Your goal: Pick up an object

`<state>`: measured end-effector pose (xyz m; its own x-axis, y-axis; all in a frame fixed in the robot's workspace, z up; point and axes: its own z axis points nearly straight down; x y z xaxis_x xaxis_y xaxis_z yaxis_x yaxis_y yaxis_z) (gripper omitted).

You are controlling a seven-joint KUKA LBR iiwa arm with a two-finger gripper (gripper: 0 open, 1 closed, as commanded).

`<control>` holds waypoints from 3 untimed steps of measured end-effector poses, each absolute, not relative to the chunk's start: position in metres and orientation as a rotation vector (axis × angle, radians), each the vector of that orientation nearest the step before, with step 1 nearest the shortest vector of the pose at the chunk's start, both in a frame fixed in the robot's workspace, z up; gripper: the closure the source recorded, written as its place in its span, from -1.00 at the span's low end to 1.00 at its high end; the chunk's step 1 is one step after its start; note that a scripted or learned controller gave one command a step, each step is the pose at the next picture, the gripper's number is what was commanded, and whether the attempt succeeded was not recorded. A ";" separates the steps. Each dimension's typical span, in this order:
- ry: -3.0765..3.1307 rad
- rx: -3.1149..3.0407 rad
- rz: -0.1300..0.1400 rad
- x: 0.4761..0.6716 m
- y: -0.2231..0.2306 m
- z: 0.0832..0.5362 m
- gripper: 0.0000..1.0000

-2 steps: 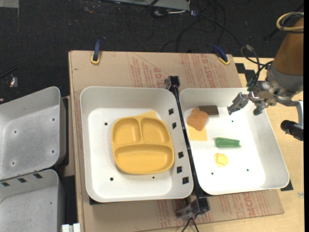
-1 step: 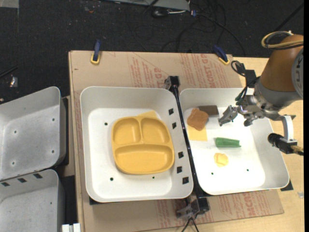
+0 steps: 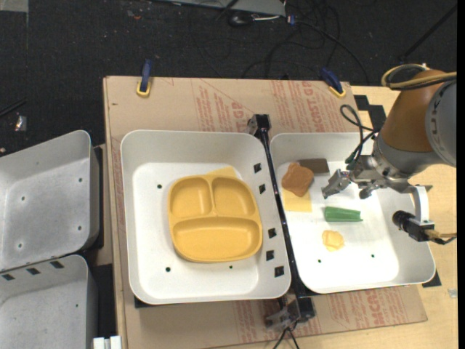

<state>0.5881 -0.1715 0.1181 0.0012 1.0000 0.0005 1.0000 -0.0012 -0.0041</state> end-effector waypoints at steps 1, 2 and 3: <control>-2.222 -2.224 -0.001 0.590 -0.172 0.131 1.00; -2.226 -2.223 -0.003 0.587 -0.170 0.175 1.00; -2.228 -2.223 -0.005 0.587 -0.171 0.239 1.00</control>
<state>0.5866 -0.1708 0.2393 -0.0023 1.0000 -0.0022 1.0000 0.0023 0.0066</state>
